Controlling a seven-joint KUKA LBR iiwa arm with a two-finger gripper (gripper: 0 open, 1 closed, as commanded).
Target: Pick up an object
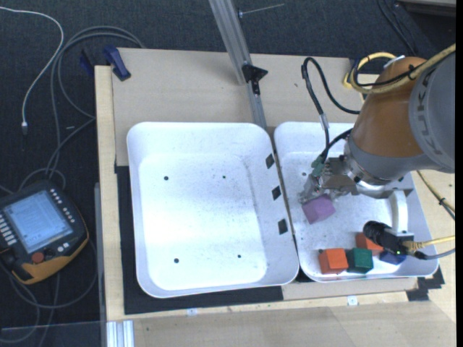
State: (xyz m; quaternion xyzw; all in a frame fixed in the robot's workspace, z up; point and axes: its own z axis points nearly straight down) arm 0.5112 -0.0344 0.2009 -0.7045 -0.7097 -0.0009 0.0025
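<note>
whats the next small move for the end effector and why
Probably close on the purple block, then lift. The end effector sits right at the block's top edge in the right bin, away from the orange block and green block.

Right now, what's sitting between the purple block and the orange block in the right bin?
Nothing: in the camera view, bare white bin floor separates the purple block from the orange block. The green block sits beside the orange one, farther right.
</note>
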